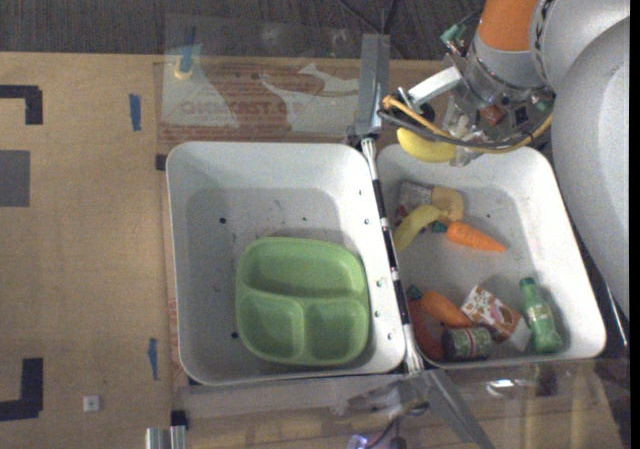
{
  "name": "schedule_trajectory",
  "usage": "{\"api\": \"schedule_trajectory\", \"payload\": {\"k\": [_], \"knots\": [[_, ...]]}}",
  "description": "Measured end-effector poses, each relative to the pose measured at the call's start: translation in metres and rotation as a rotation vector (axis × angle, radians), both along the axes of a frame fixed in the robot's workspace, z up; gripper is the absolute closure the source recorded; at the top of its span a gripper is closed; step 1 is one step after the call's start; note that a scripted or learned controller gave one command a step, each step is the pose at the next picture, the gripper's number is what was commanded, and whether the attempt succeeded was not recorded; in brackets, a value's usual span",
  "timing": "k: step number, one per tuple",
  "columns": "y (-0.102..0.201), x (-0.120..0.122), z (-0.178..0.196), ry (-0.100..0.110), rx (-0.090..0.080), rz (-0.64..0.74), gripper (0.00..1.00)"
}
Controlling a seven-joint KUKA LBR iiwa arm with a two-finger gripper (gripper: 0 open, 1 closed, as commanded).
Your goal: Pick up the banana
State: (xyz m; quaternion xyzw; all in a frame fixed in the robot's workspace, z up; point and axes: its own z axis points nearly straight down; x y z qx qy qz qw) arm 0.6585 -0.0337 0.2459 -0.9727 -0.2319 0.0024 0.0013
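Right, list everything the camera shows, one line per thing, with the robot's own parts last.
banana: 1, yellow, raised at the right bin's far left corner, under the gripper
second banana: 1, yellow, right bin, left side
carrot: 1, orange, right bin, middle
second carrot: 1, orange, right bin, near side
bottle: 1, green, right bin, near right corner
can: 1, dark, right bin, near edge
small carton: 1, white and red, beside the can
divided plate: 1, green, left bin
bins: 2, white, side by side
gripper: 1, grey, over the raised banana
arm: 1, grey, orange band
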Motion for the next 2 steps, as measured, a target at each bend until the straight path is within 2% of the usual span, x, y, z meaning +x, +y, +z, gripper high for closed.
{"api": "schedule_trajectory", "payload": {"k": [2], "knots": [[0.0028,0.0008,0.0199,0.002,-0.001,0.008,1.00]]}}
